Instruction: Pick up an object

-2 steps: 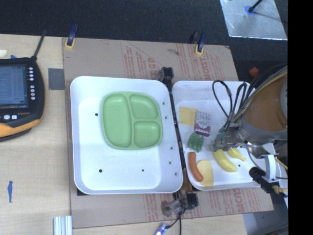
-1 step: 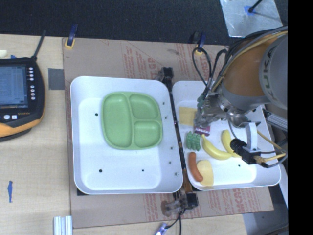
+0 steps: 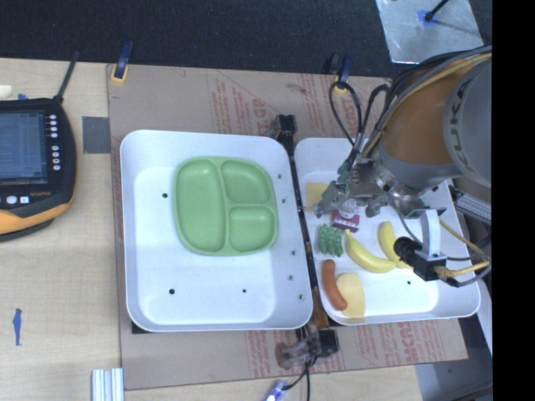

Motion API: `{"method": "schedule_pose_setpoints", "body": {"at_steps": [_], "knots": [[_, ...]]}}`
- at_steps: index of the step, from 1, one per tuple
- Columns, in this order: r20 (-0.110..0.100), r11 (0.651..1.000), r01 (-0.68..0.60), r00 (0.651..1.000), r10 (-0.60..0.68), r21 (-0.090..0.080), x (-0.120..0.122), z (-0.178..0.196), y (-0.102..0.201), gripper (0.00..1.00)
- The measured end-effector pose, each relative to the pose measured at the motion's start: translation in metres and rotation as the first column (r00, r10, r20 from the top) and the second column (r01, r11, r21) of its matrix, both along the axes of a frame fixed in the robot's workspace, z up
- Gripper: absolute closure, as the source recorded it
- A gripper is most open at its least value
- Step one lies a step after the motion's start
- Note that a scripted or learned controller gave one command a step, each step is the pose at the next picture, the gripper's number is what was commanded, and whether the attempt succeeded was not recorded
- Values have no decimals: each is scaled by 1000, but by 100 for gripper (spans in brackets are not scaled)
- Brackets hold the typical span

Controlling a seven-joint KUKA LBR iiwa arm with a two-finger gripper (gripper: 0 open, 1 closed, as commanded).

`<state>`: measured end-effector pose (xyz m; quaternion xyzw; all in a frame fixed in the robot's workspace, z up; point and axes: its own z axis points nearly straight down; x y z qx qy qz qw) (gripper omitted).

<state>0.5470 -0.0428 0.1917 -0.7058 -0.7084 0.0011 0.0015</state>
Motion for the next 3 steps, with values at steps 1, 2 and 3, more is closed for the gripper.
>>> {"method": "schedule_pose_setpoints", "body": {"at_steps": [1,2,3], "knots": [[0,1000,2,1000,-2,0,-27,0,-46,0],[-2,1000,-1,1000,1,-1,-33,-101,-112,0],[-3,1000,-5,1000,5,-2,-32,-90,-112,100]]}}
